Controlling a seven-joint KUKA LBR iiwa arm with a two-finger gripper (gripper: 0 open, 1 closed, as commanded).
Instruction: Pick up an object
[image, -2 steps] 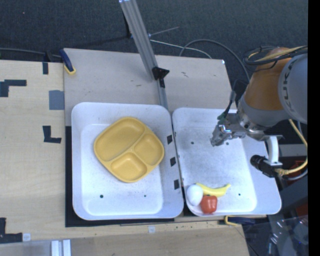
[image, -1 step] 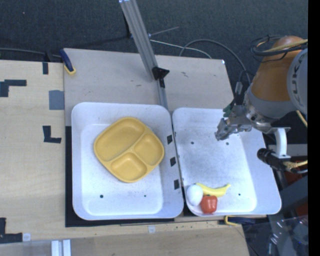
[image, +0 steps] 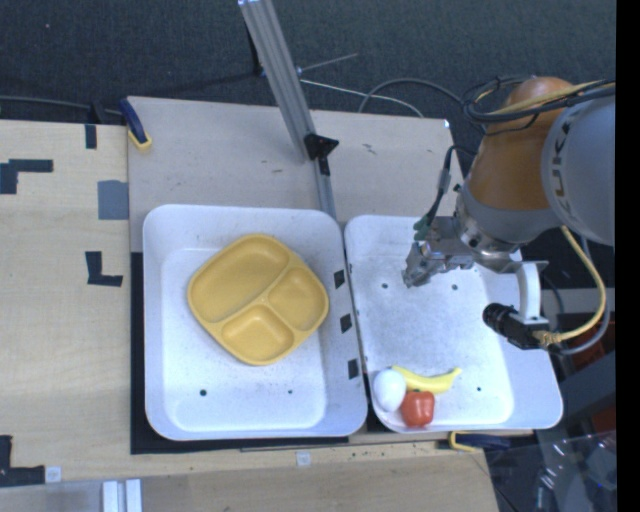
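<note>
Right bin (image: 452, 330): shallow, white, speckled floor. Contents gathered at its near edge, toward the near-left corner.

Item 1, banana (image: 432, 379): small, yellow, curved, lying flat along the near edge, its tip pointing toward the bin's right side.

Item 2, white egg-shaped object (image: 387, 390): smooth, rounded, touching the banana's left end, closest of the three to the near-left corner.

Item 3, red object (image: 419, 407): small, glossy, rounded, pressed against the near rim, touching the white object and lying just below the banana.

Left bin (image: 170, 400): white, same build, sharing an edge with the right bin. Holds a yellow divided plate (image: 258, 297) with three compartments, set near the bin's middle, turned at an angle to the rim.

Gripper (image: 414, 277): dark metal, hangs over the far-left part of the right bin, well apart from the three items. Nothing lies between its fingers; how far they are parted cannot be told from this view.

Arm (image: 530, 160): grey with orange band, enters over the right bin's far-right corner.
</note>
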